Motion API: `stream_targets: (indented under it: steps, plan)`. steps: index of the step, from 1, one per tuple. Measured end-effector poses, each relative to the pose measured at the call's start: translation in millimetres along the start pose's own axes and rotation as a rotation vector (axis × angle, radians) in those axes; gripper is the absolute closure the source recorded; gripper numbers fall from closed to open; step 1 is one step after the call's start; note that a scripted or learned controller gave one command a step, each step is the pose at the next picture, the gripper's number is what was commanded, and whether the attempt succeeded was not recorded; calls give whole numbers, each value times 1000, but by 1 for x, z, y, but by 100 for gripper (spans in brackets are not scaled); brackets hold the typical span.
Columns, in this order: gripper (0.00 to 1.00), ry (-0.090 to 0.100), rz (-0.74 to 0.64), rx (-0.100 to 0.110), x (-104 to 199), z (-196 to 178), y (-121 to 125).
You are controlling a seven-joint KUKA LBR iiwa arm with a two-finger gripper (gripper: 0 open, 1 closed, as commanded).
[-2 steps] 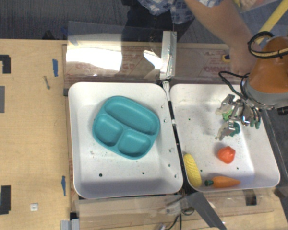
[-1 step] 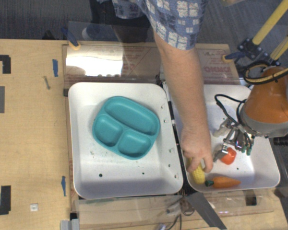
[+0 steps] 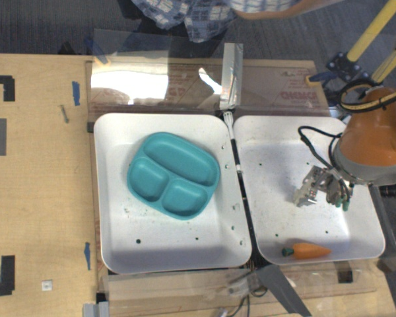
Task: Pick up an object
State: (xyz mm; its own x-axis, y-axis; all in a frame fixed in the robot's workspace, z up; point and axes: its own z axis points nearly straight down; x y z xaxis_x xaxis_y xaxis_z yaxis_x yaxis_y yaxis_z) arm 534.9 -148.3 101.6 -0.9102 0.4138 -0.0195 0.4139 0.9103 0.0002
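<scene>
1. Camera view, progress: nothing picked yet. My gripper hangs low over the right bin, holding nothing that I can see; whether it's open or closed, can't tell.
2. Target candidate: carrot lies at that bin's front edge, apart from my gripper.
3. Count: one carrot, one teal divided plate in the left bin, two bins.

Arm reaching in from the right, wrist bent down, end effector held low
</scene>
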Motion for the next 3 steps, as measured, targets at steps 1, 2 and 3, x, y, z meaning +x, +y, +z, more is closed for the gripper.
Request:
stream_targets:
  steps: [1, 2, 3]
  plan:
    - [100, 3, -372, -6, -13, 11, 63]
    - [100, 2, -411, -10, -62, -90, 151]
    - [100, 3, -214, -7, -75, -166, 158]
